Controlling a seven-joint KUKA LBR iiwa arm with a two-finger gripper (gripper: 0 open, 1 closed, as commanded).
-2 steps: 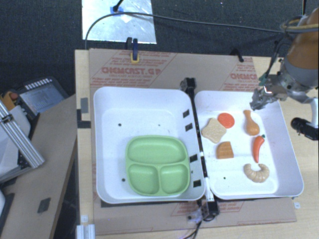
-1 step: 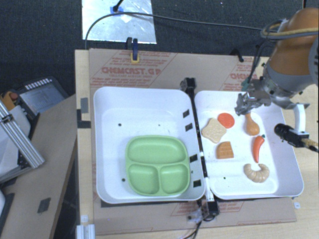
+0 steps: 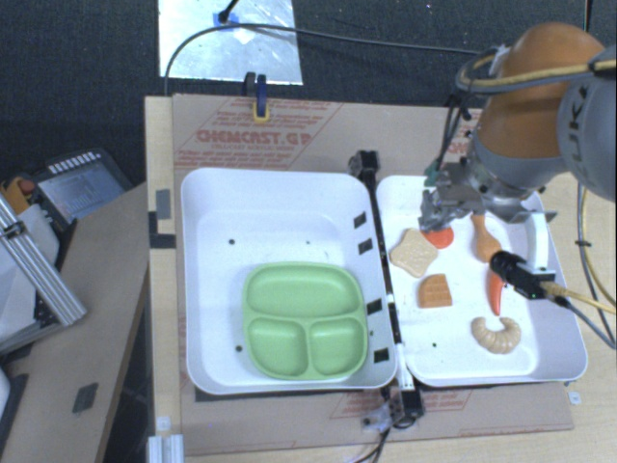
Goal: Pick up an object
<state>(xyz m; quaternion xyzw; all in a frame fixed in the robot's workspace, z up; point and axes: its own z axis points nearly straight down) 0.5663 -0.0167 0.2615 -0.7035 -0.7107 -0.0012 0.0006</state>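
Observation:
My gripper [image 3: 437, 217] is low in the upper left part of the right bin [image 3: 554, 355]. It hangs directly over a small red round piece [image 3: 442, 238], partly hiding it. A tan toast slice [image 3: 414, 253] lies just left of that piece. An orange carrot piece [image 3: 480, 236] lies to the right of the gripper. Nearer the front are an orange cracker square [image 3: 435, 291], a red-orange pepper [image 3: 496, 294] and a pale curled shrimp shape [image 3: 496, 334].
The left bin [image 3: 207, 210] holds a green divided plate [image 3: 305, 318]. A black divider with clips [image 3: 378, 258] runs between the bins. A black connector with a yellow cable [image 3: 519, 275] hangs over the right bin. The arm's bulky grey and orange body [image 3: 540, 95] looms above the back right.

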